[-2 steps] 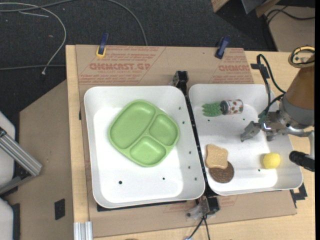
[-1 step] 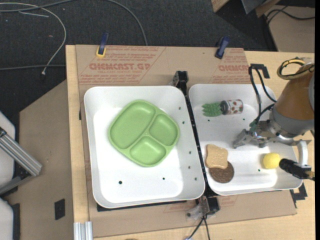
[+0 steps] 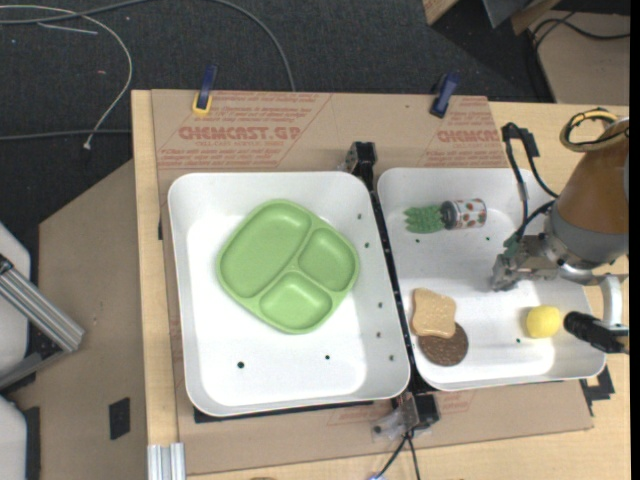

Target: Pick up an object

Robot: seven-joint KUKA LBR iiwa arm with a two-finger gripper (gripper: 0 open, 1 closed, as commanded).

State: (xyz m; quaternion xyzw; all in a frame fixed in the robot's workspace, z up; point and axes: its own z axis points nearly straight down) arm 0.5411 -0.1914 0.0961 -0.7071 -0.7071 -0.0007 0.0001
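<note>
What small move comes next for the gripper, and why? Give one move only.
Probably shift the gripper toward the small round yellow ball, the nearest thing to it in the right white bin. The gripper sits low over bare bin floor with nothing seen between its fingers, while the slice of tan toast and the brown round cookie lie farther off.
</note>
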